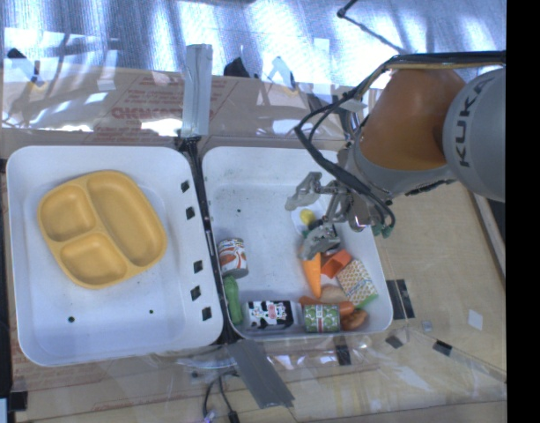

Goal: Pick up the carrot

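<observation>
Right of centre, the gripper (315, 214) is poised just above the carrot (313, 275), its jaws spread and empty. A short descent and a closing grip are judged to be needed next.

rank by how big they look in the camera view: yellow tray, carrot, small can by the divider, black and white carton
1. yellow tray, by far the largest.
2. black and white carton.
3. carrot and small can look about alike; the carrot is partly hidden under the gripper, so I won't rank them.
</observation>
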Controlling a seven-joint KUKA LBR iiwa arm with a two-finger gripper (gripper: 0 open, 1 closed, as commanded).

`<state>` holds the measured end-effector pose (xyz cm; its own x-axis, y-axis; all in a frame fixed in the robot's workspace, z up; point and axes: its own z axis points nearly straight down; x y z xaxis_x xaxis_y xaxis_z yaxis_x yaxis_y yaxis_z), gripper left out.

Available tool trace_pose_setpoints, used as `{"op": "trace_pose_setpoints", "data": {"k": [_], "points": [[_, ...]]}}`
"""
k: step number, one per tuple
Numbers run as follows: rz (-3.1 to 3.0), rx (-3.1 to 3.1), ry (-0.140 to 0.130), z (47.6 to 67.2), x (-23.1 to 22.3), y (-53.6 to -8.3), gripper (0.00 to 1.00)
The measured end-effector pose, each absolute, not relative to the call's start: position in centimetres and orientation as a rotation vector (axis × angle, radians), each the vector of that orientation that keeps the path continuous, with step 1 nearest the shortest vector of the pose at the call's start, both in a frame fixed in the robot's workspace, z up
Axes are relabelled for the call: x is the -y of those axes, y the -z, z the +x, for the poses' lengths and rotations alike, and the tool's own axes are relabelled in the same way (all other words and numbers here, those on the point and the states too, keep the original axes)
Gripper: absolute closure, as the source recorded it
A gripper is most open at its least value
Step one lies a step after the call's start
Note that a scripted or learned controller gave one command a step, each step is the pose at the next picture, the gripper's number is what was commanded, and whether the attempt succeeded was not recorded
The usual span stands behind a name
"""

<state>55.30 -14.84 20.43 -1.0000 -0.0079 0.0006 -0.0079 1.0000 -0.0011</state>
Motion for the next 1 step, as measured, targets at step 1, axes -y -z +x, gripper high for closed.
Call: {"op": "trace_pose_setpoints", "data": {"k": [1], "points": [[0.508, 3.105, -0.002, 50.96, 20.1, -9.24, 0.0]]}}
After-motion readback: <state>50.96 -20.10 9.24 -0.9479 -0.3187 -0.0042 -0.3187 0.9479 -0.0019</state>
